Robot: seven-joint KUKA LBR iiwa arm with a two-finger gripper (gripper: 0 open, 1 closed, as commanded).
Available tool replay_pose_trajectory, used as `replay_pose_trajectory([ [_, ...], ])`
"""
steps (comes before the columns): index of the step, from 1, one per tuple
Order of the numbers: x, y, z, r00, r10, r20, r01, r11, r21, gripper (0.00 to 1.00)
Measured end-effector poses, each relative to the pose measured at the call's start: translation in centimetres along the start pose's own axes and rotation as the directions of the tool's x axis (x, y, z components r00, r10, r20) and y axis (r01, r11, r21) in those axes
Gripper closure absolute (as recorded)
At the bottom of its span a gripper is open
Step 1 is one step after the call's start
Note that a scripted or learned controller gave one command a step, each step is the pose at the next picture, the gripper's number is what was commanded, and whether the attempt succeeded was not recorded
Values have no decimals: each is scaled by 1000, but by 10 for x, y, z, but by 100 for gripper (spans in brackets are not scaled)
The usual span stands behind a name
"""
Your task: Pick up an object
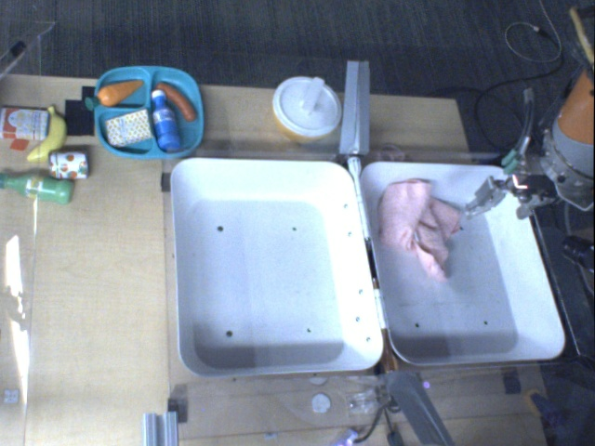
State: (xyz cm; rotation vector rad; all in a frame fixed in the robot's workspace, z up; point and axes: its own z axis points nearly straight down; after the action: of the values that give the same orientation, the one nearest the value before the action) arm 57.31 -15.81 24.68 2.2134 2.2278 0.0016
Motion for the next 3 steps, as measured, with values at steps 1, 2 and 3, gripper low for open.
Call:
replay_pose_trajectory([
  [1,41,7,127,997,-82,-1,82,997,1,0],
  [2,57,11,157,986,-165,2,165,986,-9,0],
  [3,58,14,145,986,-167,5,167,986,-17,100],
])
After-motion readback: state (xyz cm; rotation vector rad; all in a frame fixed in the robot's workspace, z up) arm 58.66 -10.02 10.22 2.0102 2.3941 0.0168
